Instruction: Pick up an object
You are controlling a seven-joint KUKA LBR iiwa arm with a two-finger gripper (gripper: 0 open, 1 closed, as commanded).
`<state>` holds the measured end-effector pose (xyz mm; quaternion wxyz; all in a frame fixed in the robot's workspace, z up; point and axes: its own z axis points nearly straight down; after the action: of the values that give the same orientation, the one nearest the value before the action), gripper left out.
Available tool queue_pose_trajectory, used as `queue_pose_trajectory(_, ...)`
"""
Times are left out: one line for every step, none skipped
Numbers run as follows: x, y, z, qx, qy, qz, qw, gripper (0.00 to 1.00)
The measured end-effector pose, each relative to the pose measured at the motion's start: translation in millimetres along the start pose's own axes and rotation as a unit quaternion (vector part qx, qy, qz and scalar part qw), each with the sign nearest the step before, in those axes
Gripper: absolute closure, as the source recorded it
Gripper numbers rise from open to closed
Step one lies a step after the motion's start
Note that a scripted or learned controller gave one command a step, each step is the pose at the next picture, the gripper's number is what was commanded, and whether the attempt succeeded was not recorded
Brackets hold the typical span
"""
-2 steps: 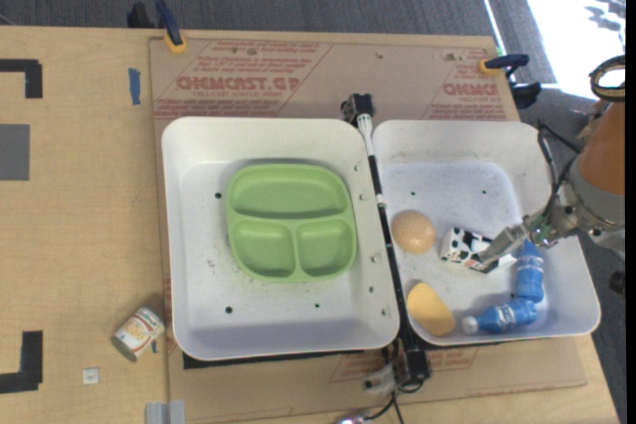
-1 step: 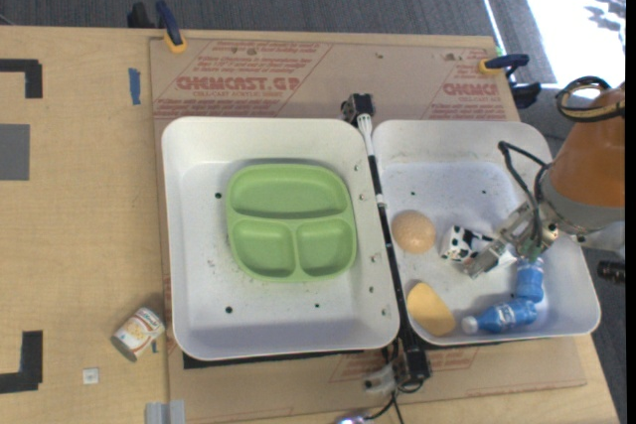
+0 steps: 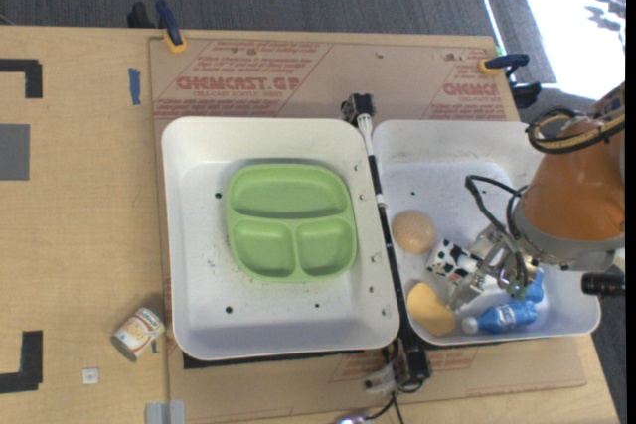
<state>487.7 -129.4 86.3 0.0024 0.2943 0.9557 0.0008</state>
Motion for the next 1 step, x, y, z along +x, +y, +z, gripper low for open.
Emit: queue_pose_trajectory(-16.2, 56.9, -20.3, 0.0, 0.0, 0.011, 0.9999, 0.0)
